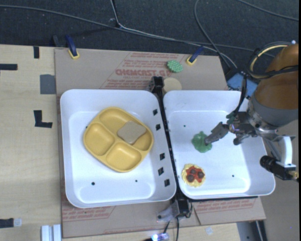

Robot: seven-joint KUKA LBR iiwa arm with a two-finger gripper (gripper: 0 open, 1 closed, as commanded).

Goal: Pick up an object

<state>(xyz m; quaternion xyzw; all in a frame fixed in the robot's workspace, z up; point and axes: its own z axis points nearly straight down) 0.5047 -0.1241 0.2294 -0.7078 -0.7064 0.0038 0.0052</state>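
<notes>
Red print on cardboard sheet (135,72), reads approx "CHEMCAST"; rest illegible.

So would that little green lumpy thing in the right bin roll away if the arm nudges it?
The small green lumpy object looks uneven, so it would probably tumble or slide, not roll far. It seems small, likely light. The gripper sits right beside it.
</notes>
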